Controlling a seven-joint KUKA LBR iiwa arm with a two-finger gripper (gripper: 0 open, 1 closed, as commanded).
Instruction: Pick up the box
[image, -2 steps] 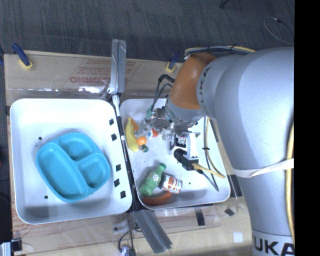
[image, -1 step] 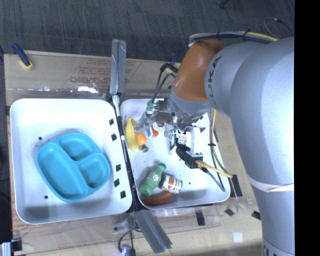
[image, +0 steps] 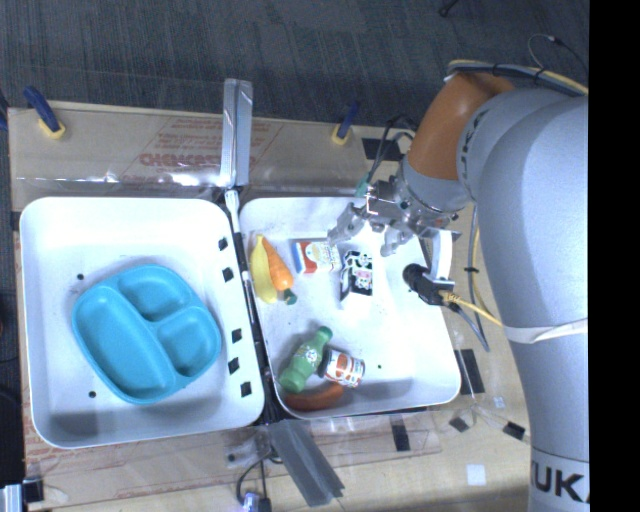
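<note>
Right, gripper (image: 362, 232) hovers w/ fingers spread, nothing pinched; cow-print box (image: 357, 272) lies at its 6 o'clock in right bin (image: 420, 385). You've descent, grasp, lift left.

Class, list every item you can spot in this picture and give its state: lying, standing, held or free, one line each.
Blue tray: lies flat in the left bin, nothing in its compartments.
Box: lies in the right bin, free, under the gripper.
Carton: on its side, beside the box.
Banana: lying flat.
Carrot: lying beside the banana.
Green bottle: on its side.
Can: on its side.
Sausage: lying by the near wall.
Gripper: above the box.
</note>
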